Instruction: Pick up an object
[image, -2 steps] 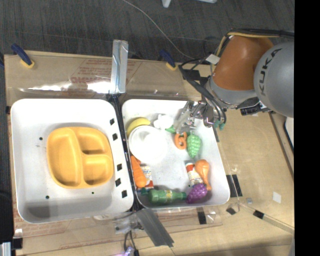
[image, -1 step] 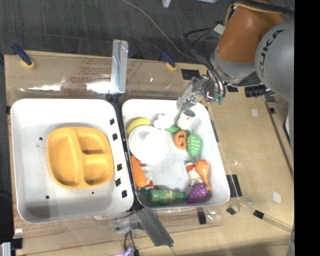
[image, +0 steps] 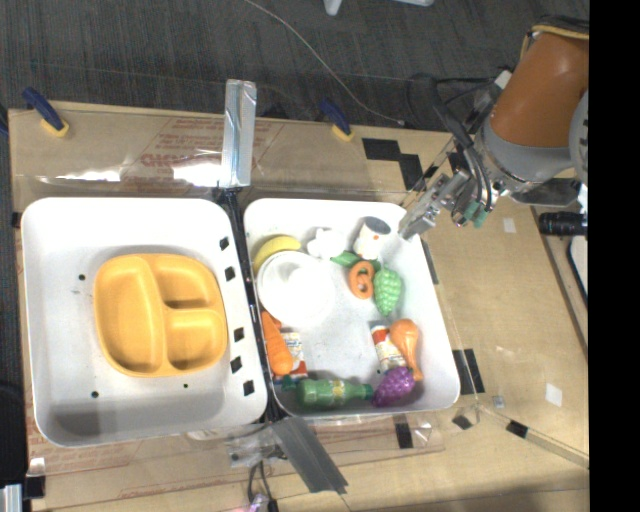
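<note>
Camera view: left bin (image: 40, 300) holds a yellow divided tray (image: 160, 312). Right bin (image: 440, 330) holds a white bowl (image: 295, 285), carrot (image: 277, 345), green bottle (image: 325, 391), purple grapes (image: 395, 385), green grapes (image: 388, 290). Gripper (image: 418, 222) at the bin's top-right corner; grip state can't tell, nothing visibly held.

- Left white bin (image: 40, 300): holds a yellow divided tray (image: 160, 310) on its floor.
- Right white bin (image: 446, 340): touching the left bin's right side.
- Silver tape strip (image: 238, 135): upright just behind the left bin's far right corner.
- Blue clamp (image: 45, 110): beyond the left bin's far left corner.
- Second blue clamp (image: 335, 117): beyond the left bin, off to its right.
- Thin white cable (image: 300, 50): on dark floor well behind the left bin.
</note>
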